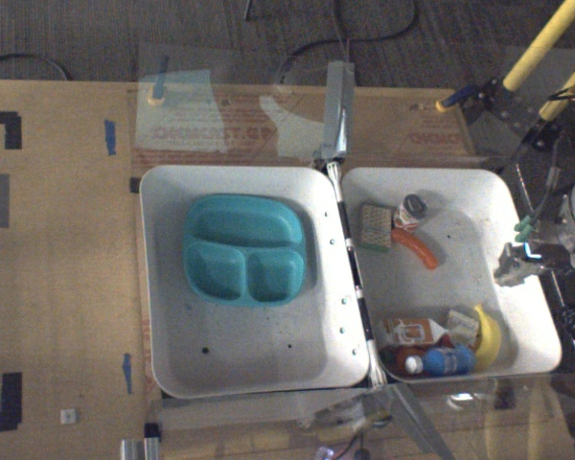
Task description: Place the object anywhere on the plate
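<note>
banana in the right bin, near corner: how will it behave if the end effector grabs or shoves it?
The banana is curved and smooth-skinned, so it would probably pivot or slide rather than roll. It leans against the right bin's wall beside a blue bottle and packets, so a shove would likely jam it. It may be light plastic; I can't tell.

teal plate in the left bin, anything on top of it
Nothing lies on the teal plate; all three of its compartments show bare. The objects sit in the right bin. What is under the plate is covered by it.
</note>
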`<action>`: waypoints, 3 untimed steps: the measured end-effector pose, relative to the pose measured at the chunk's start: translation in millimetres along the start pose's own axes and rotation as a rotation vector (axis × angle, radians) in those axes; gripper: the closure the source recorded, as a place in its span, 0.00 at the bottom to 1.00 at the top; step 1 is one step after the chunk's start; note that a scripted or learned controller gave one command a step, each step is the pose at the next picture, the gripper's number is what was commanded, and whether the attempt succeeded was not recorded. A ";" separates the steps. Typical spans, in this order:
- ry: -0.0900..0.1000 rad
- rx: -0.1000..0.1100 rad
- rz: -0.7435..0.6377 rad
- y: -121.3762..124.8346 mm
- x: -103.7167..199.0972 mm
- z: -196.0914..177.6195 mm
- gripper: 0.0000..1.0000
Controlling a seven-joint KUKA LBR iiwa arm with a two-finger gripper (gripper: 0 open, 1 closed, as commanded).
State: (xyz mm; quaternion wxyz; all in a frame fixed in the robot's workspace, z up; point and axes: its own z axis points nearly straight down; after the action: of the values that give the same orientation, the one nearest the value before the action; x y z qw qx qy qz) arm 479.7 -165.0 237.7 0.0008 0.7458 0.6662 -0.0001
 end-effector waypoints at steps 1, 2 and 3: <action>0.002 -0.008 -0.109 -0.1 22.3 134.2 1.00; 0.000 0.000 -0.007 56.5 -32.9 52.5 1.00; -0.001 -0.001 0.008 92.9 -16.8 72.9 1.00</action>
State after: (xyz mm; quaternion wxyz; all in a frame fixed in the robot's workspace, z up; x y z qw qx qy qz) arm 570.2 -192.3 164.9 0.0013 0.7483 0.6633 -0.0001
